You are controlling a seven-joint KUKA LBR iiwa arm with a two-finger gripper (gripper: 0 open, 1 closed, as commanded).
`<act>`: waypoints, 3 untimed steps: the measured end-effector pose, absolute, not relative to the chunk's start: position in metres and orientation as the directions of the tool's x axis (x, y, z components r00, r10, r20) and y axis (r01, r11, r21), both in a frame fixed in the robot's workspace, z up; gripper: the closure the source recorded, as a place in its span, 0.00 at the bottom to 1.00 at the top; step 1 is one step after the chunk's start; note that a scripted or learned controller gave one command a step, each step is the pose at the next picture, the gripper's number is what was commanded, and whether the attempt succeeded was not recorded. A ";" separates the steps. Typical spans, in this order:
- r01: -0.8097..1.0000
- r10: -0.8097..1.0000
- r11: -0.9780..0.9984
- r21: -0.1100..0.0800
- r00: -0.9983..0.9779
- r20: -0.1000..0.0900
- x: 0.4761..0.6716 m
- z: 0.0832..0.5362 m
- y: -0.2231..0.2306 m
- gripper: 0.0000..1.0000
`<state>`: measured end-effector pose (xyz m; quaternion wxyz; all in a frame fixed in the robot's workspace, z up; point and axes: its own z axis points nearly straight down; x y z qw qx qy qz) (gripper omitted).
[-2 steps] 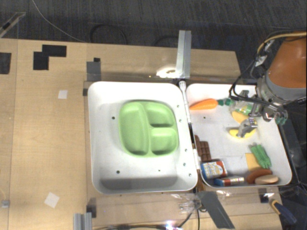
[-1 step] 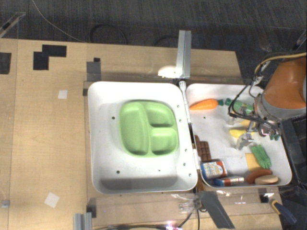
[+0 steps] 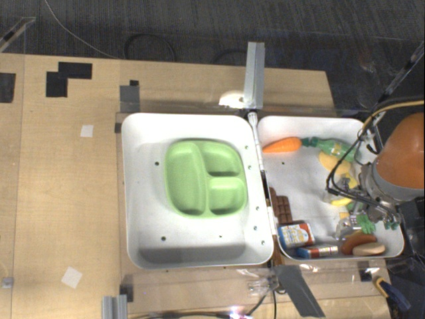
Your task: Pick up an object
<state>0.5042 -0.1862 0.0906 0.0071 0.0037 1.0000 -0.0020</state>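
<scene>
My gripper point(image 3: 355, 223) is low in the front right corner of the right bin point(image 3: 311, 123), under the orange wrist band point(image 3: 404, 157) and a tangle of cables. Directly beneath and in front of it lie a brown sausage-like toy point(image 3: 358, 242) and a pale bun point(image 3: 369, 249). A yellow toy point(image 3: 340, 202) lies just left of the gripper, partly hidden by the cables. An orange carrot point(image 3: 282, 145) rests at the bin's back left. Whether anything sits between the fingers is hidden.
A green divided plate point(image 3: 204, 177) lies in the left bin point(image 3: 133, 198). The right bin also holds a chocolate bar point(image 3: 283, 209), a small labelled can point(image 3: 296, 233), a marker point(image 3: 319, 250) and a yellow-green toy point(image 3: 329, 157). A metal post point(image 3: 254, 75) stands behind the bins.
</scene>
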 end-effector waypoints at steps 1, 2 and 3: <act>-0.116 -0.117 0.993 -0.010 -0.993 -0.022 0.494 0.091 -0.174 0.00; -0.293 -0.293 0.956 -0.007 -0.956 -0.019 0.549 0.091 -0.101 0.00; -0.297 -0.297 0.955 -0.013 -0.954 -0.036 0.554 0.106 -0.100 1.00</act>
